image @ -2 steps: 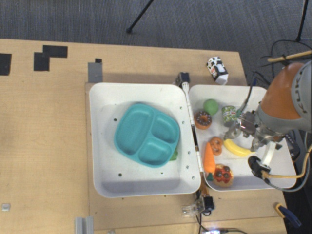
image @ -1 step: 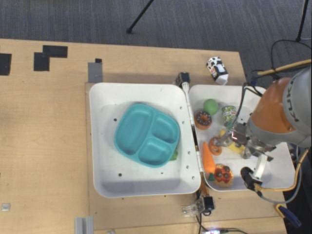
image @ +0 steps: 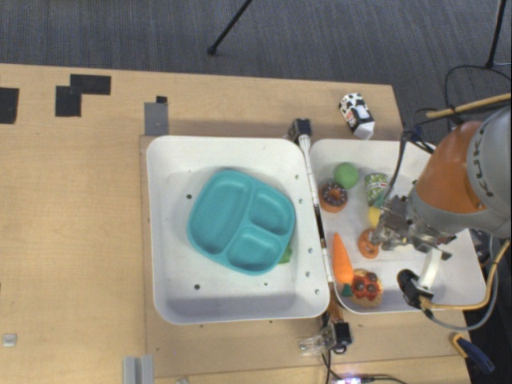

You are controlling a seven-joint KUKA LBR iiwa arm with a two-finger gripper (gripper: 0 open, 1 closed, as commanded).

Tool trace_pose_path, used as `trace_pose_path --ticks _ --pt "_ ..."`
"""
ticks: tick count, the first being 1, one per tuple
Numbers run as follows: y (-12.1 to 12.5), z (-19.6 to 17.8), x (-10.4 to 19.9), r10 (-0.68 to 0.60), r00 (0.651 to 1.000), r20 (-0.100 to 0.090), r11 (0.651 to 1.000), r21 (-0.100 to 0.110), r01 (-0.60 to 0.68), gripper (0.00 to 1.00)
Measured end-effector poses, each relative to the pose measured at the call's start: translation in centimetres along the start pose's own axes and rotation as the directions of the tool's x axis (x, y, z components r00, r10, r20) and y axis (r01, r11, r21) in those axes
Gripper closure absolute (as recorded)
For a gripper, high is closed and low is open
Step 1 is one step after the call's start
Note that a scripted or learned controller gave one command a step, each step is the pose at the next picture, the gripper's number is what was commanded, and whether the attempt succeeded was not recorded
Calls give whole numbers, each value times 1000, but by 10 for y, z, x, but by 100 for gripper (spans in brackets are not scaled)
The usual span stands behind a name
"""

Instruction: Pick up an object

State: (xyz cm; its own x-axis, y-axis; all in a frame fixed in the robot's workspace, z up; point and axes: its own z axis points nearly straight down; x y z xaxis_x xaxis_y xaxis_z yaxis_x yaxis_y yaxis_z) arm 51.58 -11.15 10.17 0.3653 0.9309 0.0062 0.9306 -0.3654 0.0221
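Objects lie in the right bin [image: 462, 288], right of frame centre: a carrot [image: 342, 258], a green ball [image: 346, 174] and a small orange piece [image: 368, 245]. The gripper [image: 387, 232] hangs just right of the orange piece; whether it is clenched or released cannot be told.

We see a smooth teal plastic tray [image: 242, 222] in glossy white plastic bins [image: 164, 238], all on a matt pale wood bench [image: 72, 238], with dark ribbed carpet [image: 160, 14] behind.

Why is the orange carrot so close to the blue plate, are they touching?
Apart. The camera view shows the carrot in the right bin and the plate in the left bin, with both bins' rims between them.
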Motion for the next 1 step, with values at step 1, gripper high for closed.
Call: trace_pose_path --ticks 1 --pt "0 1 0 0 1000 0 1000 1 0 0"
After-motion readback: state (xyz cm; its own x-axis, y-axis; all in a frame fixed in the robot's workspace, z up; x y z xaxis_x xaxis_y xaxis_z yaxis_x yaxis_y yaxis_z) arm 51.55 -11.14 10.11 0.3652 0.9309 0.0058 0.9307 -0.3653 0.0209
